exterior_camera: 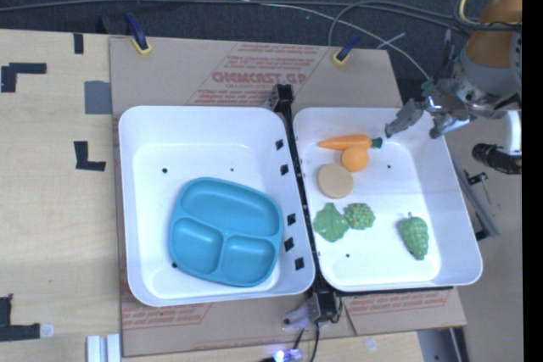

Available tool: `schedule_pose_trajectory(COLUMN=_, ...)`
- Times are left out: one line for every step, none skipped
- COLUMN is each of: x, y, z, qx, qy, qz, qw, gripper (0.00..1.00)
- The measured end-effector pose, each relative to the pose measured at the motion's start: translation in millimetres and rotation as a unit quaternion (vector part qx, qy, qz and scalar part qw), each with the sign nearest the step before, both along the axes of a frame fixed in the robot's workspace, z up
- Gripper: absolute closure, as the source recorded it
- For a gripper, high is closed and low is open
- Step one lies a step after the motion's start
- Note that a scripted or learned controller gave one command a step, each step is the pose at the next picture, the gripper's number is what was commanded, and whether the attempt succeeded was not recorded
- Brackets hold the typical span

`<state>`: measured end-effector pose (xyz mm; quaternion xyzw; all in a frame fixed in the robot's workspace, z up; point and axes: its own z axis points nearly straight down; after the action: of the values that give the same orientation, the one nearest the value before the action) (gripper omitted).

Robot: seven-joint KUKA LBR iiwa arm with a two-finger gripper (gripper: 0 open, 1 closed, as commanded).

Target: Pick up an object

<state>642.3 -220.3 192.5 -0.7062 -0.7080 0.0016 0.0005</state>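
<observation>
The right bin [450,208] holds several toy foods: an orange carrot [344,142], a small orange ball [356,159] touching it, a tan round disc [335,181], a green leafy piece [330,223], a broccoli floret [361,215] and a bumpy green piece [415,236]. My gripper [416,130] hangs over the bin's far right corner, just right of the carrot's tip. It is open, with nothing between its fingers.
The left bin [144,140] holds a blue divided plate [226,231]. Black clips run along the wall between the bins [293,182]. Cables cross the dark area behind the bench, and two clamps [138,36] pin the cardboard's far edge.
</observation>
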Motion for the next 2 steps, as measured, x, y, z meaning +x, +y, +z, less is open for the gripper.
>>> schedule_pose_trajectory(x=1.9, y=9.7, z=-59.1, qx=0.0008, qy=0.001, qz=0.0, qw=1.0, gripper=0.0)
schedule_pose_trajectory(x=2.2, y=10.5, z=-110.2, qx=-0.0009, qy=-0.002, qz=0.0, qw=1.0, gripper=0.0)
